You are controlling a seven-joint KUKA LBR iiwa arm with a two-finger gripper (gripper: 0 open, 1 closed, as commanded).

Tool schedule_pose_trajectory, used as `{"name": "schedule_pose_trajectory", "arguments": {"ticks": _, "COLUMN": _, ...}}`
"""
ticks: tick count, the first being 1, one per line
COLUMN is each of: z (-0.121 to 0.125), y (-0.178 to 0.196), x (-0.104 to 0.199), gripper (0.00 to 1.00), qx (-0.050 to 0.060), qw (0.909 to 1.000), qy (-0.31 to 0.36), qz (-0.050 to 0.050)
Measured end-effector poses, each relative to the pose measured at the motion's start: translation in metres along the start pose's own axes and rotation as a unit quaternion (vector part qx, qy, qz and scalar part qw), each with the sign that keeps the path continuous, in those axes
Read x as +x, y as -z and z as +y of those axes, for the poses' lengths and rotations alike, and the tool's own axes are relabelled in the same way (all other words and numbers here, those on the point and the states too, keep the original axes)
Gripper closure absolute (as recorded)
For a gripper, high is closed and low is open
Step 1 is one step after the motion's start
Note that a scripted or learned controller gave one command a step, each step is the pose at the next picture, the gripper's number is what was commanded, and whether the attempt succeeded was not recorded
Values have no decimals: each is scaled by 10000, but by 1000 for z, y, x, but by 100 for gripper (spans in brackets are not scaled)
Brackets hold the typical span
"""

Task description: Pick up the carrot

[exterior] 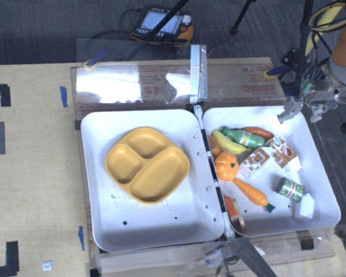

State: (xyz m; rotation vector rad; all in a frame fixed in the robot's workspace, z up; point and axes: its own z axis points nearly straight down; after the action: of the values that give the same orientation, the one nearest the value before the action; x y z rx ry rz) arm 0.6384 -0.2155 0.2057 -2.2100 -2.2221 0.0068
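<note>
The carrot (251, 193) is orange with a small green stub at its lower right end. It lies slanted on the floor of the right bin (319, 173), below the small orange pumpkin (226, 166). My gripper (301, 107) hovers at the bin's far right corner, well up and to the right of the carrot. Its grey fingers (287, 114) point down and spread apart, with nothing between them.
The left bin (99, 168) holds a yellow divided plate (147, 164). Around the carrot lie a banana (229, 143), a green bottle (246, 138), two small cartons (255, 161), a green can (292, 189) and a white block (306, 206). Cables and a stand crowd the upper right.
</note>
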Motion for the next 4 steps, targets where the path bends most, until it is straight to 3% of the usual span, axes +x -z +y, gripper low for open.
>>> {"name": "schedule_pose_trajectory", "arguments": {"ticks": 1, "z": -62, "y": -15, "x": 80, "gripper": 0, "qx": 10, "qw": 9955, "qy": -945, "qz": 0}}
{"name": "schedule_pose_trajectory", "arguments": {"ticks": 2, "z": -124, "y": -26, "x": 137, "gripper": 0, "qx": 11, "qw": 9994, "qy": 354, "qz": 0}}
{"name": "schedule_pose_trajectory", "arguments": {"ticks": 3, "z": -156, "y": -122, "x": 114, "gripper": 0, "qx": -44, "qw": 9996, "qy": -275, "qz": -1}}
{"name": "schedule_pose_trajectory", "arguments": {"ticks": 4, "z": -156, "y": -115, "x": 114, "gripper": 100, "qx": -41, "qw": 9996, "qy": -266, "qz": -4}}
